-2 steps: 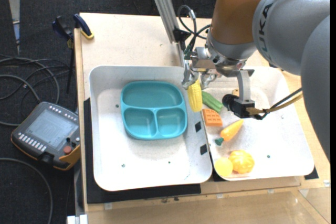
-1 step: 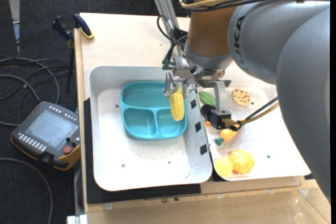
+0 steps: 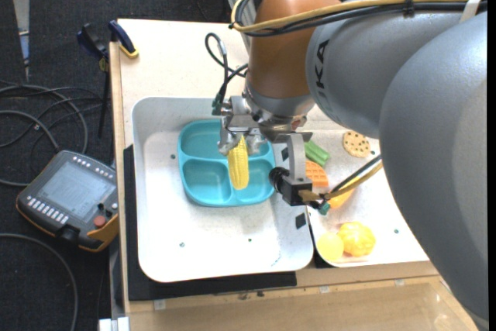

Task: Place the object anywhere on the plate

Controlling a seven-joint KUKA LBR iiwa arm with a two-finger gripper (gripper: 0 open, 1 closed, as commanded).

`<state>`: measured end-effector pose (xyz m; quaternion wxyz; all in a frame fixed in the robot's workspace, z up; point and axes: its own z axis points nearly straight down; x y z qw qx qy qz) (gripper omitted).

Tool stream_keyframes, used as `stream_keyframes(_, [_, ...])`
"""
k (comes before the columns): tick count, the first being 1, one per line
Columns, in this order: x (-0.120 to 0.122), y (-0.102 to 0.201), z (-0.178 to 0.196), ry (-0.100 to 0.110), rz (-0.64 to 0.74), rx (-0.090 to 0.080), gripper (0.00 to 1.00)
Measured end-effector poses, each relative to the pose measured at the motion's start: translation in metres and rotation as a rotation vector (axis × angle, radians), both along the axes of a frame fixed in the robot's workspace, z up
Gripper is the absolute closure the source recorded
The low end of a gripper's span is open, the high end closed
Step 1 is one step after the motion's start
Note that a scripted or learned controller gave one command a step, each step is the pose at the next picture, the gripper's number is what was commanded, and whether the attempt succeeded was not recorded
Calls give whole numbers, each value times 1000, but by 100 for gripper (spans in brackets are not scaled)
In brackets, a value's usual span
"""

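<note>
Tool (image 3: 241,137) at frame centre pinches the yellow plastic corn cob (image 3: 239,163) by its top, dangling it upright over the turquoise divided plate (image 3: 203,181), ready to let go.

The arm (image 3: 403,81) runs off the top and right edges and hides most of the right bin (image 3: 387,248). The cookie (image 3: 356,143) and the carrot (image 3: 339,198) show only in part — the wrist covers the rest. The pincer (image 3: 236,139) hides the corn's (image 3: 239,165) top end, and the plate's (image 3: 203,167) right rim lies under it — finger spacing is unclear.
</note>
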<state>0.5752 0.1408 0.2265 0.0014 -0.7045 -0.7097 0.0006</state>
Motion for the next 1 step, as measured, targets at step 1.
stream_keyframes(1, [1, -3, 1, -2, -7, -1, 0])
